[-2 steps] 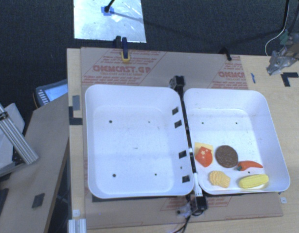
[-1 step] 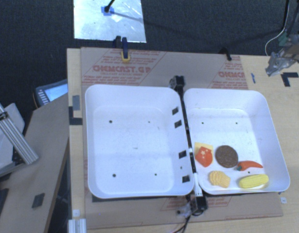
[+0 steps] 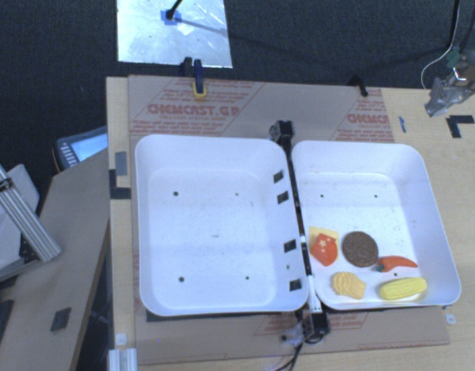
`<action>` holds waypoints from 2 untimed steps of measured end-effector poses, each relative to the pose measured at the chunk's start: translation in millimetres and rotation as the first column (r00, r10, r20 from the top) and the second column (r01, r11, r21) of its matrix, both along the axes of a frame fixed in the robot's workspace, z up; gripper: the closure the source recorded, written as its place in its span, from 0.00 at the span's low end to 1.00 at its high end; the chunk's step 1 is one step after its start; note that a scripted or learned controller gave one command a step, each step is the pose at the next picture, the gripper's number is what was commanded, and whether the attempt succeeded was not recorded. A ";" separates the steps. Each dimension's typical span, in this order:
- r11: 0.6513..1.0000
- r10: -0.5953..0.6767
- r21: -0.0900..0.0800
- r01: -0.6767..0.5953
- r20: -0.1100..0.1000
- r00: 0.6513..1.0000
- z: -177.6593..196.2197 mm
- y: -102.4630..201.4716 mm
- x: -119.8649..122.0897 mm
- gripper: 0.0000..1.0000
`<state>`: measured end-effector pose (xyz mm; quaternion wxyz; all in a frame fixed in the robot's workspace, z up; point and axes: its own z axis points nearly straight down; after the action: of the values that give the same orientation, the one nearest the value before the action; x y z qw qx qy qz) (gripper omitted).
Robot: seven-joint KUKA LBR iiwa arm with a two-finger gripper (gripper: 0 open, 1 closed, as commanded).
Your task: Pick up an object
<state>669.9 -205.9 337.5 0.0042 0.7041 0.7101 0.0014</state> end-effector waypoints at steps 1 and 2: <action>1.000 -0.003 0.001 0.003 -0.005 1.000 -3.8 -0.1 -0.9 1.00; 1.000 -0.006 0.002 0.006 -0.005 1.000 -0.7 -0.1 -6.8 1.00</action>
<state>663.1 -206.1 336.8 0.0017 0.7062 0.7080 0.0006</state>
